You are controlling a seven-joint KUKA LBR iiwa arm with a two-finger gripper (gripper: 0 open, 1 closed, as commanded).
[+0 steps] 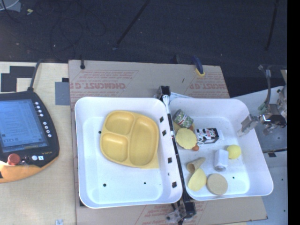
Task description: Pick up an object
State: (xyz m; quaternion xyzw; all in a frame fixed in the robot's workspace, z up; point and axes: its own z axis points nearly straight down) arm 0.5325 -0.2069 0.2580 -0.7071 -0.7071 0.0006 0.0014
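Yellow ball [233,151] rests in the right bin [255,179], beside a small grey can [221,159]; the tool [267,119] hangs over that bin's right rim (grip state cannot be told, and nothing visibly held). From the tool, the ball lies left and nearer the camera, the closest pick

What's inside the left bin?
Left bin holds one yellow divided plate, its three compartments bare. Whatever lies beneath the plate is covered.

Divided plate [130,138] in L bin [89,182]; small items (can [221,159], carton [206,135]) in R bin [255,172].
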